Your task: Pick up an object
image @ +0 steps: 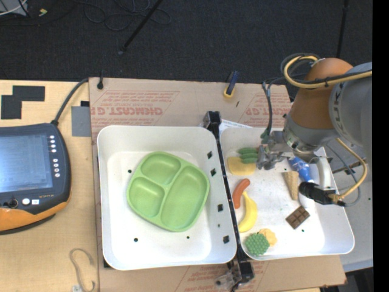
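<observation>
I cannot tell how the fingers stand above the right white bin, beside the green-topped yellow toy; I fear they slip off its rounded edge.

The arm is grey with a rounded orange band above the wrist. Yellow and black cables loop beside it.
</observation>
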